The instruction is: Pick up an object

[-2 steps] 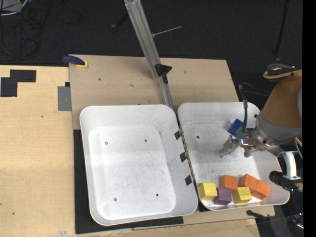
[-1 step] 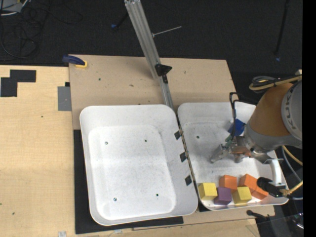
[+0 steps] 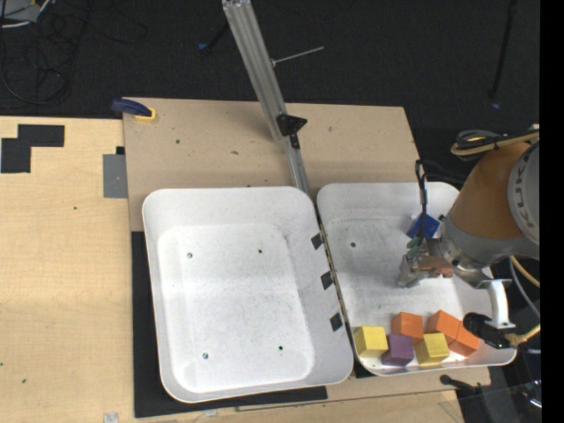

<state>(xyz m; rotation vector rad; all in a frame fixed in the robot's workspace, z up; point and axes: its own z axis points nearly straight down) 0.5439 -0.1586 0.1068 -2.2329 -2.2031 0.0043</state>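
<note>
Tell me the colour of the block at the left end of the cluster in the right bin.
Yellow: the leftmost block, seen in the camera view.

The worktop [image 3: 62, 263] is pale wood, with a raised wooden board [image 3: 352, 144] up-frame and left of the gripper [image 3: 412, 271], and two shallow white bins lie on it side by side: the right bin [image 3: 370, 214] beneath the gripper, the left bin [image 3: 233, 289] just beside it, farther left. A black mat [image 3: 139, 324] shows under the left bin's outer edge. A slanted metal rail [image 3: 256, 55] meets the board up-frame of the gripper, and a small blue-and-yellow object [image 3: 134, 108] sits at the board's far left corner.
</note>
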